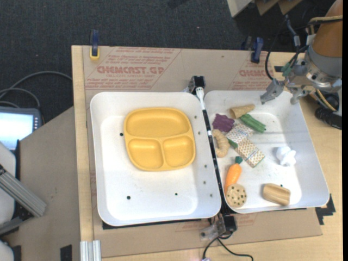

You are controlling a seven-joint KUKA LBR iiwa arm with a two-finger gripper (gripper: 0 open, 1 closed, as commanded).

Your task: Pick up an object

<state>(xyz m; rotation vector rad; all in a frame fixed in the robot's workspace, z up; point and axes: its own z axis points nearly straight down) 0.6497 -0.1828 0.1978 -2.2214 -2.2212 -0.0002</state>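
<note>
My gripper (283, 94) hangs over the far edge of the right bin (304, 145), open, with nothing between its fingers (269, 95). Below and left of it lie a tan wedge (242, 111), a green pod (252, 123) and a purple piece (222, 122). Further toward the front are a checkered packet (248, 149), a beige peanut-shaped piece (220, 143), a carrot (233, 174), a cookie (235, 196), a bread roll (275, 194) and a small white object (285, 155).
A yellow divided plate (159, 137) lies in the left bin (109, 178). The bins sit on a cardboard sheet with blue clamps (95, 43) at its far edge. Cables trail by the arm (326, 48) at the right.
</note>
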